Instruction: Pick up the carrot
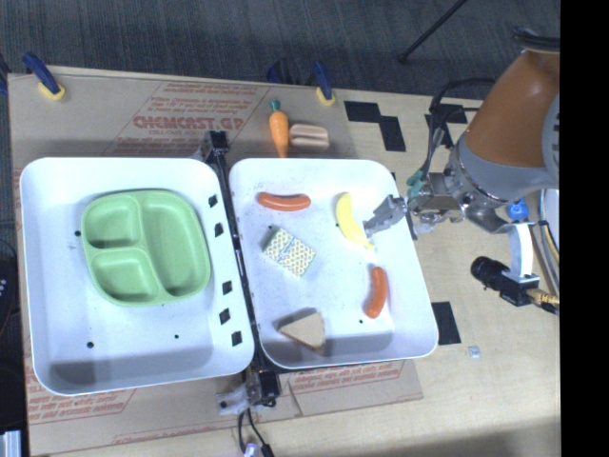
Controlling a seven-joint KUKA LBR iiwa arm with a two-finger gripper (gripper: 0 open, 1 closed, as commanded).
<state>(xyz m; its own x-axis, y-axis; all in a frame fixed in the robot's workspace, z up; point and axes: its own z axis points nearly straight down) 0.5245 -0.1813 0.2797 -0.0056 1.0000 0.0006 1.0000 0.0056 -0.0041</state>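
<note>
One tapered orange carrot [278, 131] with a small green top lay on the bench behind the right bin [409, 293], just beside a tan-and-brown layered piece [309, 137]. Two glossy sausages [284, 201] [377, 291], one curved banana [350, 220], one patterned block [288, 252] and one bread wedge [304, 329] sat in that bin. One green divided plate [145, 246] filled the left bin [48, 284]. The gripper [384, 215] hung over the right bin's rim; whether it was clenched I cannot tell.

Even overhead light — soft shadows, slight blur, mild glare
</note>
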